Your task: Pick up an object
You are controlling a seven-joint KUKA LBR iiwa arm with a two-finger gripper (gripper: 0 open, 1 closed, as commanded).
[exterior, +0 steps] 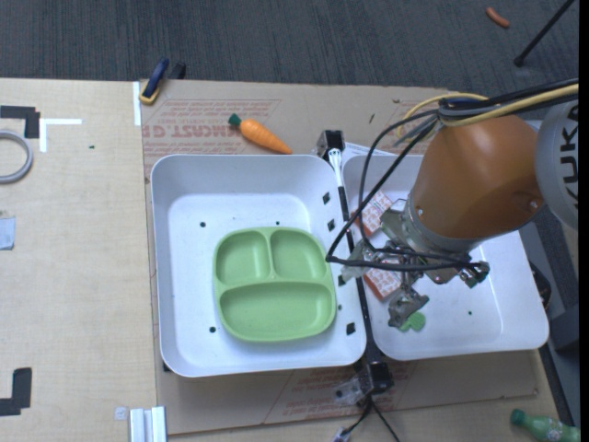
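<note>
You saw the gripper [406,313], whose grip you could not judge, low in the right bin [515,325] beside a red-and-white packet [379,282], its print unreadable.

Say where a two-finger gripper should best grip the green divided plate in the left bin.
Probably the green divided plate's raised outer rim, from straight above, one finger inside and one outside. It lies flat in the left bin, too wide to span, and the rim looks like the only graspable edge.
</note>
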